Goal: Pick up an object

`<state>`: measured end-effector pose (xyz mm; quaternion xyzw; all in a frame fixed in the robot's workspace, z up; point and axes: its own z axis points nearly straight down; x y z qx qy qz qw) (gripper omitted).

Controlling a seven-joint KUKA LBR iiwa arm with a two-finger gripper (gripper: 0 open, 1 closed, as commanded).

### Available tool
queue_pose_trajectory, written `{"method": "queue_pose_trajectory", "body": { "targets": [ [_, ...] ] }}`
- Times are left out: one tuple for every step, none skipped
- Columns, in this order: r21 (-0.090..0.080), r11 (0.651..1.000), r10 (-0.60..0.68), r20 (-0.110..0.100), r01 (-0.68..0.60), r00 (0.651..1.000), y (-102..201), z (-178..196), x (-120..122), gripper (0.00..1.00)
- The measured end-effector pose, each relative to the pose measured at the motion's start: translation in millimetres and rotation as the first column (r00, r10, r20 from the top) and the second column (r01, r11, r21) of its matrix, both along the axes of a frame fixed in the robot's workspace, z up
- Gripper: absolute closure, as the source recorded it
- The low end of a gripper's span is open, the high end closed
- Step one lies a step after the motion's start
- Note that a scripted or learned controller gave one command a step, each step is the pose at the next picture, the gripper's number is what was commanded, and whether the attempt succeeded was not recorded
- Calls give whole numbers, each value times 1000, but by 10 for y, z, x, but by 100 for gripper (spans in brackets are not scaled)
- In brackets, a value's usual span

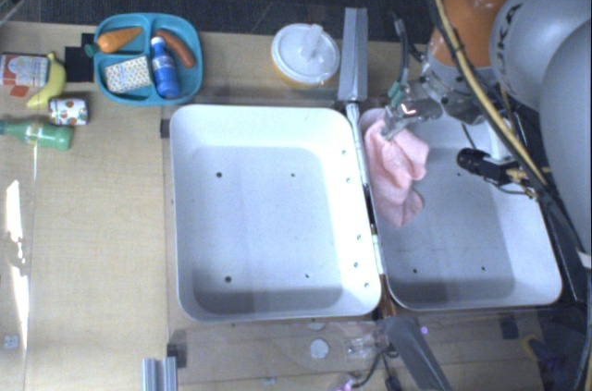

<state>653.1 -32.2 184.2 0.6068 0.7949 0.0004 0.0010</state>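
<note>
A pink cloth (396, 169) hangs in a crumpled bunch over the left side of the right bin (481, 232), close to the wall it shares with the left bin. My gripper (400, 117) is right above the cloth's top edge and is shut on the fabric, which droops down from the fingers. The cloth's lower end reaches down toward the bin floor; whether it touches I cannot tell. The grey arm with its orange band comes in from the upper right.
The left bin (268, 213) sits beside the right one. Behind the bins stand a white lidded cup (305, 54) and a blue divided tray (148, 58) of toy food. A banana (48, 82), a small can (68, 111) and a green bottle (37, 134) lie at the far left.
</note>
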Motion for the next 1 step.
{"method": "queue_pose_trajectory", "body": {
  "targets": [
    [-2, 975, 223, 3, -223, 975, 361, 19, 165, 100]
  ]
}}
